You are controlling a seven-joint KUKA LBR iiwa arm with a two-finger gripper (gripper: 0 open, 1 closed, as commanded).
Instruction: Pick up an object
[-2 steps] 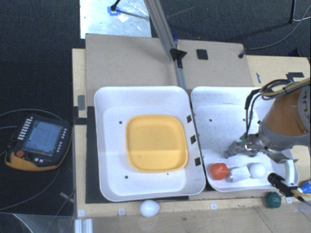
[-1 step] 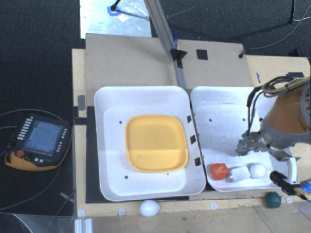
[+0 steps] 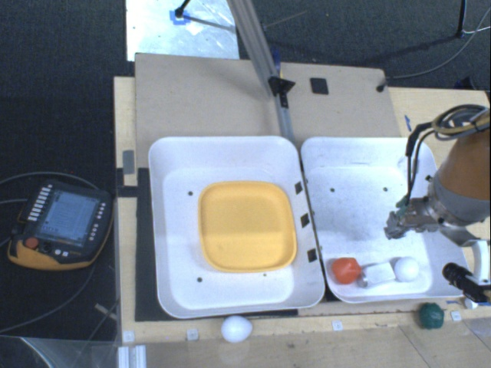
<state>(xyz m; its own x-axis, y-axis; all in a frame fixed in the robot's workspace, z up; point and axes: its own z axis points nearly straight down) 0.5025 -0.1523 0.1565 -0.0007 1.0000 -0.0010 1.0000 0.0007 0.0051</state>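
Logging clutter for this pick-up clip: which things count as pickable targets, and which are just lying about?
Job:
gripper over the right bin
red object
white ball
yellow plate in the left bin

Lying about:
white egg shape and green ball on the bench
pendant

Rounded orange band of the robot arm point(image 3: 468, 167), grey collar beneath it nearer the jaws, small dark grey metal gripper point(image 3: 395, 226), black and yellowish cables looping above the band

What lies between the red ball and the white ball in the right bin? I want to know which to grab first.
In the camera view, a small white block lies between the red ball and the white ball, touching or nearly touching both.
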